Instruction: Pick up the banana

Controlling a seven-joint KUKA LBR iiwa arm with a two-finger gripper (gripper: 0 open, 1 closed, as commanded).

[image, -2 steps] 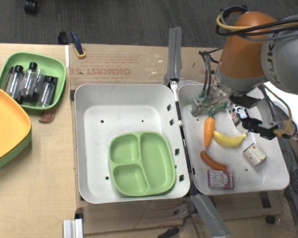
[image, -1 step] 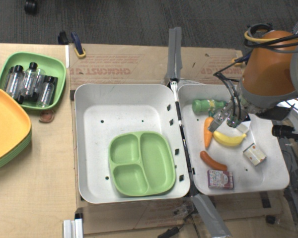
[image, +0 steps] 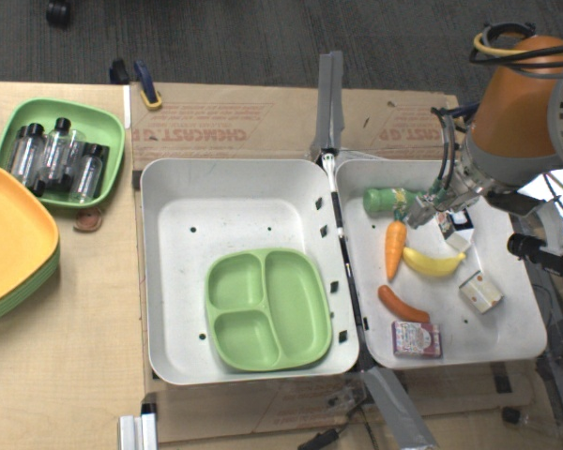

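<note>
We see the gripper (image: 420, 212) hanging over the far part of the right-hand bin (image: 516, 340), reached in from the right under the arm's orange band (image: 518, 111). Whether its fingers are spread or closed we cannot tell (they blur into the wrist hardware from this slant), and nothing shows between them.

The banana (image: 434, 262) lies on the bin floor just below the fingertips and a touch to their right, apart from them, its curve opening upward. The carrot (image: 394, 247) stands lengthwise just left of the fingers, its lower half just beside the banana's left end. A green bottle (image: 387, 199) lies directly left of the fingertips, close by. Nearer us than the banana, a red sausage (image: 403, 304) lies at a slant, with a pink packet (image: 416, 338) beyond that, and a small white box (image: 480, 292) sits to the lower right of the fingers.

Well to their left, the other bin (image: 169, 251) holds a green divided tray (image: 267, 307).
</note>
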